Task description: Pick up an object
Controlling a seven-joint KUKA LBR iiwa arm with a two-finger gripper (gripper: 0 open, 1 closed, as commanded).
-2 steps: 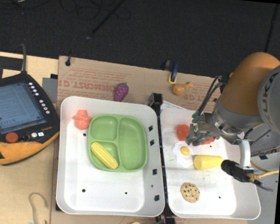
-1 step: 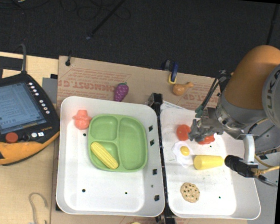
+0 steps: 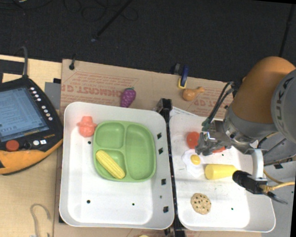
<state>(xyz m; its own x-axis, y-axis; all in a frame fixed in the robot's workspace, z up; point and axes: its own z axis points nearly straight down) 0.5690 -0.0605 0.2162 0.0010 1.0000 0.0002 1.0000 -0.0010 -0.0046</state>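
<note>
— What crowds the right white bin point(image 3: 263, 219)?
— A red round toy point(image 3: 192, 139), fried-egg toy point(image 3: 193, 159), yellow cylinder point(image 3: 219, 172), brown cookie point(image 3: 200, 203).
— The gripper point(image 3: 206, 144)?
— Over the egg, beside the red toy; finger state I cannot tell.

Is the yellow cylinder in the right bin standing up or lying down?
Lying down. The yellow cylinder rests on its side on the right bin floor, long axis running left-right, beside the fried egg.

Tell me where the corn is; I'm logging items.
The corn lies in the green plate's lower-left compartment, in the left bin, below the pink toy.
</note>
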